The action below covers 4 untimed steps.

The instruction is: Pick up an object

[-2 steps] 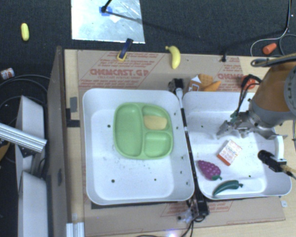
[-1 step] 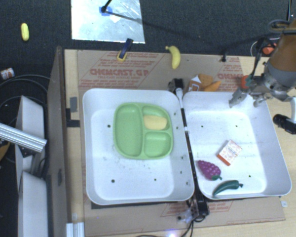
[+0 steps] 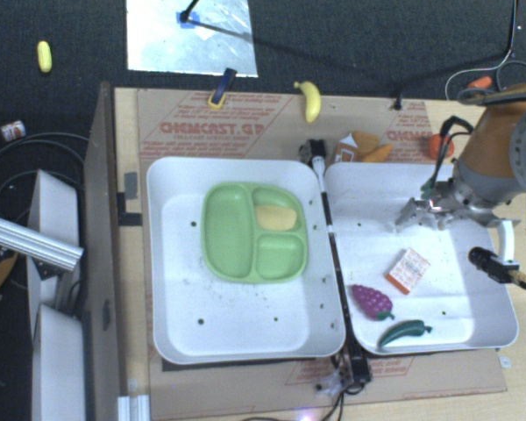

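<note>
Three items lie near my gripper (image 3: 418, 211), spread open over the right bin (image 3: 368, 191): orange carton (image 3: 408, 271), purple grapes (image 3: 372, 301), green pepper (image 3: 403, 331).

Tool (image 3: 418, 212) low (fingers splayed), arm angled

This looks like a robot lab, not a home. A big grey and orange robot arm (image 3: 495, 152) reaches over two white bins (image 3: 184, 323) that sit on a sheet of brown cardboard (image 3: 245, 121) with printed letters, and the bins hold toy food, like a purple bunch of grapes (image 3: 372, 301) just below the arm's tool. Far to the tool's left, black cables (image 3: 17, 182) lie loose on a dark carpet (image 3: 61, 16) beside a metal bar (image 3: 31, 242).
</note>
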{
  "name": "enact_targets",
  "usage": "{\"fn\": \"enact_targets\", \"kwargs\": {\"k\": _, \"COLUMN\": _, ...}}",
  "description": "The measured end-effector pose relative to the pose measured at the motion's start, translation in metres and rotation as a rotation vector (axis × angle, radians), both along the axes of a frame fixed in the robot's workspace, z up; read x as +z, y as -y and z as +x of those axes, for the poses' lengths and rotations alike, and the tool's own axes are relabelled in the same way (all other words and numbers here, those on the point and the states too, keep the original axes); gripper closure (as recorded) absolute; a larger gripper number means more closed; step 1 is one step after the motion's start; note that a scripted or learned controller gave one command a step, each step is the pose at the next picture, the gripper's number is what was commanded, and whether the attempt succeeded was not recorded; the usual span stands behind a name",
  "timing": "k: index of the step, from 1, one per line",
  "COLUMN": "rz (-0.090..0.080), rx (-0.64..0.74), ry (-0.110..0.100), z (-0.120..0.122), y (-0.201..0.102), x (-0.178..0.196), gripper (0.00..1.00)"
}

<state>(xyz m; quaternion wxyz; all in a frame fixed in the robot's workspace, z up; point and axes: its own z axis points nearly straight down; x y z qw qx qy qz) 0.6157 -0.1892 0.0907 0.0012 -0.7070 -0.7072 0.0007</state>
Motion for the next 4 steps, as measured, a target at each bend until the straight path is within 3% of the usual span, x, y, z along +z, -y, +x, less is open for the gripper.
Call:
{"fn": "enact_targets", "kwargs": {"k": 1, "rz": -0.009, "rx": 0.006, "ry": 0.025, "z": 0.058, "y": 0.018, "x": 0.170, "gripper": 0.00}}
{"fn": "enact_targets", "kwargs": {"k": 2, "rz": 0.001, "rx": 0.004, "ry": -0.002, "z": 0.049, "y": 0.014, "x": -0.007, "gripper": 0.00}}
{"fn": "enact_targets", "kwargs": {"k": 3, "rz": -0.001, "rx": -0.001, "ry": 0.002, "z": -0.010, "y": 0.012, "x": 0.098, "gripper": 0.00}}
{"fn": "enact_targets", "kwargs": {"k": 4, "rz": 0.001, "rx": 0.000, "ry": -0.002, "z": -0.042, "y": 0.002, "x": 0.005, "gripper": 0.00}}
